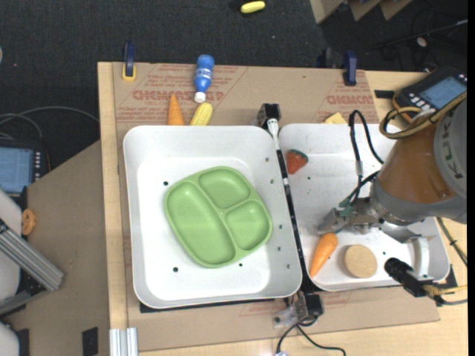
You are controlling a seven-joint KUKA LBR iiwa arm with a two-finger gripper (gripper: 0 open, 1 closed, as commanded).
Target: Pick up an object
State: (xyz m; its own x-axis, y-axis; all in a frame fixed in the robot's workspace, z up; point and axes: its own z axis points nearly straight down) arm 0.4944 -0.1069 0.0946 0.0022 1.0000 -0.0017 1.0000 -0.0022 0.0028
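Nearest the camera, in the right shallow white bin (pixel 312 143), a tapered orange plastic carrot (pixel 322 253) is noted beside a round tan cork-like disc (pixel 360 260). The carrot's long axis is slanted, tip toward the lower left, thick end up-right. The hand (pixel 343 217) is poised just above that thick end, presumably for a grasp; spread or pressed together cannot be told. Farther off, a red strawberry-like toy (pixel 296 161) is recorded. A green divided plate (pixel 217 216) lies in the left bin (pixel 141 199).
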